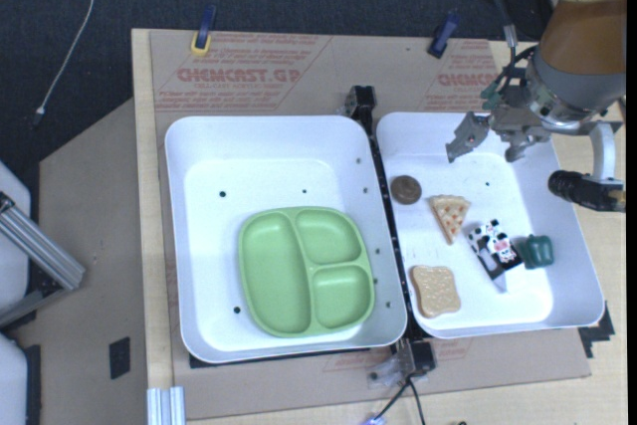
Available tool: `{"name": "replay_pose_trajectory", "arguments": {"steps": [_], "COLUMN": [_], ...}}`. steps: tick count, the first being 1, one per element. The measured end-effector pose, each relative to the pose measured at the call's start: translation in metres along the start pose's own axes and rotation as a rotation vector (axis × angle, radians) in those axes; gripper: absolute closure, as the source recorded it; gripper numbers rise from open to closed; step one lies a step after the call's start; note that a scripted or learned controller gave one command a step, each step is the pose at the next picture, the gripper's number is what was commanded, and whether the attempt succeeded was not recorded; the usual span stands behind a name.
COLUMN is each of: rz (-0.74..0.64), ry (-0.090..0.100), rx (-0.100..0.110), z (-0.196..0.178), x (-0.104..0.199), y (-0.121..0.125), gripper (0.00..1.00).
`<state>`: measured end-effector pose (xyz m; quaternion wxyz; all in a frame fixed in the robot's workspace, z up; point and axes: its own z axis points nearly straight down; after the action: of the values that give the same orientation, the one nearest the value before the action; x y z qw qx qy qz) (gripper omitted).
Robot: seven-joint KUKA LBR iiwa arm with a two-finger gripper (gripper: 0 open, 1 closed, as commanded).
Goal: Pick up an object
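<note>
My gripper (490, 144) hangs over the back part of the right bin (567, 309), its two grey fingers spread apart with nothing between them. Below it in that bin lie a brown round cookie (405, 189), a toy pizza slice (450, 215), a toast slice (436, 290), a small black-and-white cow figure (493, 244) and a dark green piece (537, 252). The pizza slice is the nearest item toward the front of the fingers; the cookie lies to their left.
The left bin (199, 214) holds a green divided plate (306, 269). A black clamp (360, 101) sits at the back between the bins. The arm's orange band (587, 10) and a black fitting (587, 189) overhang the right bin's right side.
</note>
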<state>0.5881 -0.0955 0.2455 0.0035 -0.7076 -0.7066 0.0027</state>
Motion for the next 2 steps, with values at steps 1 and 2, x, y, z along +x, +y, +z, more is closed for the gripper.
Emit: {"name": "replay_pose_trajectory", "arguments": {"steps": [1,2], "rz": [-0.002,0.000], "ry": [-0.001,0.000], "rx": [-0.009,-0.001], "z": [-0.005,0.052], "x": [0.000,-0.001], "y": [0.002,-0.008], "gripper": [0.00,0.00]}}
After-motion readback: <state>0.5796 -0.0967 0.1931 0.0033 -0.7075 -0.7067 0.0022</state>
